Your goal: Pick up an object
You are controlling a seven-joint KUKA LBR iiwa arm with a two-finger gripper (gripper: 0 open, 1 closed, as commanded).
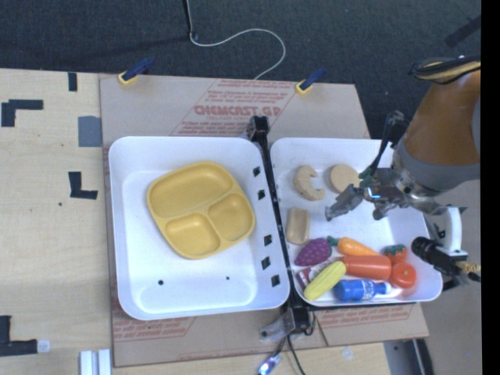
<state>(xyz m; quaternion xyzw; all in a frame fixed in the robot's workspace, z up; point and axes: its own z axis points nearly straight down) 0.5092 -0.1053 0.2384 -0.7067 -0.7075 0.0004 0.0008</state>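
White bins sit side by side on the table. The pincer [361,199] hovers in the right bin [406,297], apparently spread and pinching nothing, above toy food: grapes [313,251], carrot [355,248], corn [324,280]. Crowding could make its fingers snag neighbours or slip.

Two white bins side by side on a cardboard sheet [226,112], which lies on the wooden bench [47,248]. The left bin [195,286] holds a yellow divided plate [201,208], centred and slightly toward its far edge. The right bin [351,142] touches it along the shared wall, with a black clip [258,126] at the far end of that joint. There are two clamps on the cardboard's far edge, at the left corner [135,71] and the right corner [311,79]. A white cable [234,37] loops over the dark floor beyond. Black tape marks [22,112] are on the bench's left side.
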